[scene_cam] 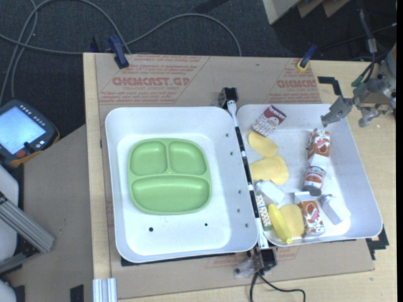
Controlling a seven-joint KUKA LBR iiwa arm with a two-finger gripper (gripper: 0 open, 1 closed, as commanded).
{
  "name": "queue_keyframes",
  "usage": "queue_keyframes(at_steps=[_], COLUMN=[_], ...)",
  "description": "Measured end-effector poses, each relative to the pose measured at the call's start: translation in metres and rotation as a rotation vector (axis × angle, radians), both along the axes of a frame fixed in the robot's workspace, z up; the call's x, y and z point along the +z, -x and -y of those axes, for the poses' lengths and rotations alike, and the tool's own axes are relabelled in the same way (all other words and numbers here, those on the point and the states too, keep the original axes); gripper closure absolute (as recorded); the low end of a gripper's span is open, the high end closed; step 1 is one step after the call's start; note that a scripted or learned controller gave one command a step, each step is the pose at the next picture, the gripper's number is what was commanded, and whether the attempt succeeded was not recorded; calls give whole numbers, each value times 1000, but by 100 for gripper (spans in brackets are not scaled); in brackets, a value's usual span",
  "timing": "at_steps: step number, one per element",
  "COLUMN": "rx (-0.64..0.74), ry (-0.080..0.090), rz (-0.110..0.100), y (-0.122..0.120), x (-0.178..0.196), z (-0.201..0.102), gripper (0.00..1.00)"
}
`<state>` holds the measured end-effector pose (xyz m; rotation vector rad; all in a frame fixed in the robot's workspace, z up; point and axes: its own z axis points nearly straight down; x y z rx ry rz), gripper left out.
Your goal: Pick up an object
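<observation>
Gripper: the grey metal two-finger gripper [340, 110] hangs over the right bin's far edge; whether it is released or clenched, I cannot tell from here.
Nearest object: a red-and-white cylindrical bottle [318, 143] lies just below it, with a second similar bottle [314, 175] beside it.
Right bin: the shallow white right bin [356, 168] also holds pale yellow flat pieces [269, 167], a red-and-white packet [269, 120] and a small red-and-white carton [312, 217].
Left bin: the shallow white left bin [119, 168] holds a green three-compartment plastic plate [169, 175].
Writing: the brown cardboard sheet [157, 80] reads "CHEMCAST GP".
</observation>
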<state>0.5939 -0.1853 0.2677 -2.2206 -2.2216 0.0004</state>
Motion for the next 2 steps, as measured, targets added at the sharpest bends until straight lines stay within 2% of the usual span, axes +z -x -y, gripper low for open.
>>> queue_keyframes(at_steps=[1, 2], rx=[-1, 0], ry=[0, 2], rz=[-1, 3], y=[-29, -30], x=[-169, -158], z=[22, 22], gripper=[0, 100])
